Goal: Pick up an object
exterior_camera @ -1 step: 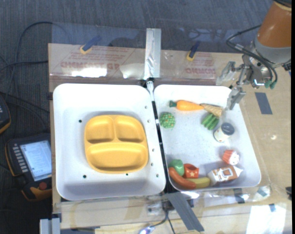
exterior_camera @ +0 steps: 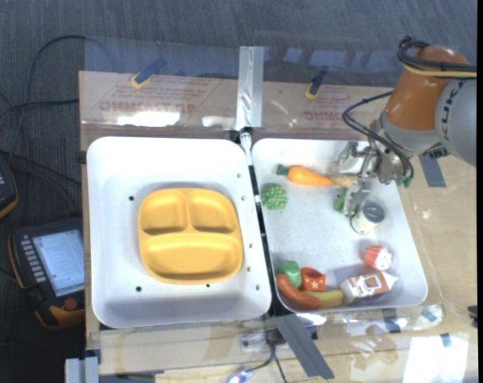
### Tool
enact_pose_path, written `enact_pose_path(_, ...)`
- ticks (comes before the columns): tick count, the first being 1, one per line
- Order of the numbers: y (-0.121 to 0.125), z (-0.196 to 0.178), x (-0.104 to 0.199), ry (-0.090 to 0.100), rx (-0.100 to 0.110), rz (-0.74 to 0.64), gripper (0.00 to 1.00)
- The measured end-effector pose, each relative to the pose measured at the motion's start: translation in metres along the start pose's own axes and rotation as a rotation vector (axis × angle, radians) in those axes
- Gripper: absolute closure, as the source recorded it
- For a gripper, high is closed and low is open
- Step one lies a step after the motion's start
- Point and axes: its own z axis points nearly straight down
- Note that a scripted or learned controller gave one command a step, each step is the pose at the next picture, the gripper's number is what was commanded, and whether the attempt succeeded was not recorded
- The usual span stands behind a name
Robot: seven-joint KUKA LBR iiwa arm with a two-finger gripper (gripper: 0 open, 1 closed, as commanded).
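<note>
Hand (exterior_camera: 354, 188) low in right bin (exterior_camera: 325, 250), near far right corner; open or closed, can't tell. Closest target: carrot (exterior_camera: 307, 177), just beside, by far wall. Probably light, rigid, slick plastic; best gripped across thick middle, not tapered tip.

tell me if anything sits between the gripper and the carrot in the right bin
Nothing visible does. The gripper hangs over the upper right part of the right bin, and the carrot lies just to its left on the bin floor with bare white floor between them. The green ball sits farther left, past the carrot.
</note>
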Motion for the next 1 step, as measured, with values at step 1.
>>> enact_pose_path(1,0.0885,0.0079,0.0081,-0.009,-0.003,-0.108,0.00)
